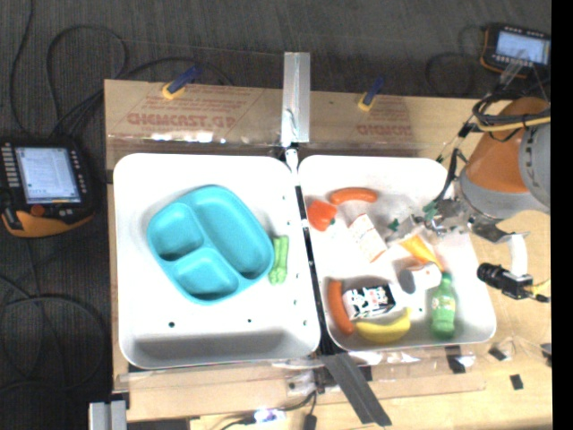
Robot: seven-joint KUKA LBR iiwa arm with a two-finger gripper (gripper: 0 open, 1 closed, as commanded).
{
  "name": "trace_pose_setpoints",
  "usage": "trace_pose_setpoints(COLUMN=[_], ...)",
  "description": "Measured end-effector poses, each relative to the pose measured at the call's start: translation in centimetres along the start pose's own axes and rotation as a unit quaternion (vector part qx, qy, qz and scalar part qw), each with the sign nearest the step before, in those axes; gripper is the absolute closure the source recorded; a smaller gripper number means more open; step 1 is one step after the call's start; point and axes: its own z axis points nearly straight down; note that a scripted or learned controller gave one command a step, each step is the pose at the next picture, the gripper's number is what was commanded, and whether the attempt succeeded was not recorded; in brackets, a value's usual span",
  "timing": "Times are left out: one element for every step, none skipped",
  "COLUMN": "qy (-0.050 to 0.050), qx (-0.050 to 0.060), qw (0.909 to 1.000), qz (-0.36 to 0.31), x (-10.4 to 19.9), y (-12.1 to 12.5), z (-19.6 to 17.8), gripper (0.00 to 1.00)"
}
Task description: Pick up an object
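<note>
- Camera view is showing the arm [510, 164] reaching in at right of frame, with the claw [436, 215] hanging over the right bin [488, 316]; I cannot tell its state.
- Risk: items are lying crowded and touching, so a descent could be nudging neighbours or closing on nothing.
- Right bin is holding candidate objects: banana [383, 329], green bottle [442, 305], white carton [365, 236], orange pieces.
- Left bin [143, 339] is holding a blue divided tray [209, 242] and a green piece [279, 260] beside it.

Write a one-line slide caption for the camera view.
Robot arm reaches over the right bin of toy food, gripper low above the clutter; a blue divided plate sits in the left bin.
</note>
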Motion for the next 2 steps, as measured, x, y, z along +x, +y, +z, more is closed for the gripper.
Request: trace_pose_setpoints(qy=[-0.001, -0.004], qx=[0.001, 0.003], qw=[1.0000, 0.9999], qz=[-0.001, 0.011], x=[0.0, 9.7], y=[0.0, 1.3], z=[-0.8, -10.8], gripper=[1.00, 1.00])
